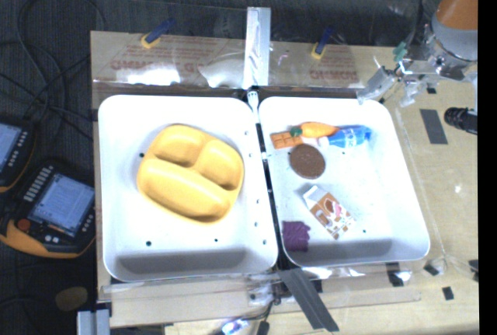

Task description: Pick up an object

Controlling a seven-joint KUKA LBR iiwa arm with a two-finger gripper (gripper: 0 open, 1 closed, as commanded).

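My gripper (392,88) hangs above the far right corner of the right bin (404,193), just outside its rim, open with nothing between its fingers. The right bin holds an orange carrot (314,129), a blue bottle (351,137), a small orange box (281,140), a brown disc (307,162), a white picture packet (330,214) and a purple lump (295,234). A large yellow bread-like object (190,172) lies in the left bin (116,232).
A divider ridge (264,186) separates the two bins. Clear plastic sheeting with blue and yellow clips (159,33) lies behind them. Handheld controllers (46,205) sit on the floor at left. Bare bench (450,193) lies to the right of the bins.
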